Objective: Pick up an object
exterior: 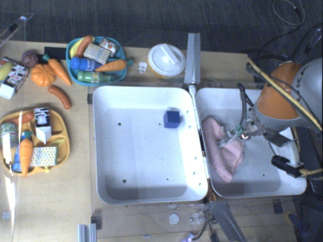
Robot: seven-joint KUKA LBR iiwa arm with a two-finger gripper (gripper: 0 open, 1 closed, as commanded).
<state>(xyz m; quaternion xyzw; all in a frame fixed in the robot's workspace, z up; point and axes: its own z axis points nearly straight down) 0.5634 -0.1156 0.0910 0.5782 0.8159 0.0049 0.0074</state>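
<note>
A pink cloth (220, 150) lies crumpled along the left side of the right bin (267, 183). My gripper (235, 135) is low over the cloth's right edge and touches or nearly touches it, where a fold of cloth rises toward it. The arm's grey wrist with the orange band (276, 97) reaches in from the right above the bin. A small blue cube (172, 118) sits alone in the left bin (136, 175), toward its upper right, well away from the gripper.
A metal divider (192, 59) runs between the bins at the back. A white lidded bowl (166, 60) and a blue tray of toy food (97, 60) stand behind the left bin. A yellow tray (60, 145) and loose toy vegetables lie at the left. Cables hang at the right.
</note>
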